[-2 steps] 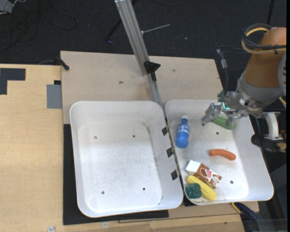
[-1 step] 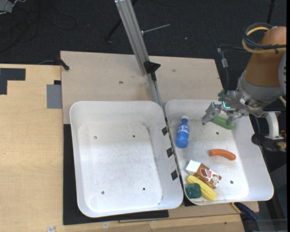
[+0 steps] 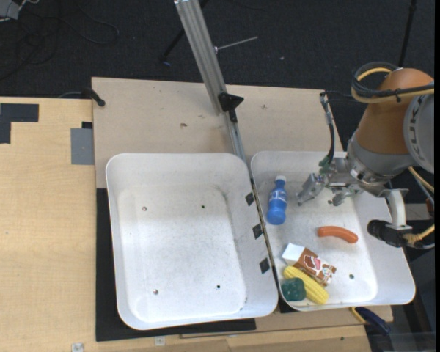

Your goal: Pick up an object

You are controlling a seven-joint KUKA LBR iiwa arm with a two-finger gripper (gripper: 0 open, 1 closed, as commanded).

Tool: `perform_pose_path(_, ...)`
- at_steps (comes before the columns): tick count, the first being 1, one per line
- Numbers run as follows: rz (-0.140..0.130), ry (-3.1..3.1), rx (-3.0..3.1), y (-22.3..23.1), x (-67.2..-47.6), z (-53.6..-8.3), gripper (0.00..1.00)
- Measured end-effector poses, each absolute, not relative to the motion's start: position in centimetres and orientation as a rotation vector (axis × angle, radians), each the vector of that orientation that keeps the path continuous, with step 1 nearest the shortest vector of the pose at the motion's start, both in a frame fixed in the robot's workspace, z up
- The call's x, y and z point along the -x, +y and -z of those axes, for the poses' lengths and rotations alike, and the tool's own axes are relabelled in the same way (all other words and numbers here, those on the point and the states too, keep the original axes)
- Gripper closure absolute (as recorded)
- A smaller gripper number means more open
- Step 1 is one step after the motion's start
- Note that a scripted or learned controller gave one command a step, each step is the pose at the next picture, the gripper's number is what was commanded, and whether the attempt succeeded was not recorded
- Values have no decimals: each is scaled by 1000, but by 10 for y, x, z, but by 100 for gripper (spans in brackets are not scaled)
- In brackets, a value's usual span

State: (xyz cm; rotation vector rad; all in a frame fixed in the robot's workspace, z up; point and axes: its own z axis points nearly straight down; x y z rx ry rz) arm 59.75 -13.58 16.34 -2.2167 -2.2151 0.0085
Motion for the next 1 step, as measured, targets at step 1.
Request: perform_pose_path(1, -7, -2215, 2218, -133, -598, -120, 0)
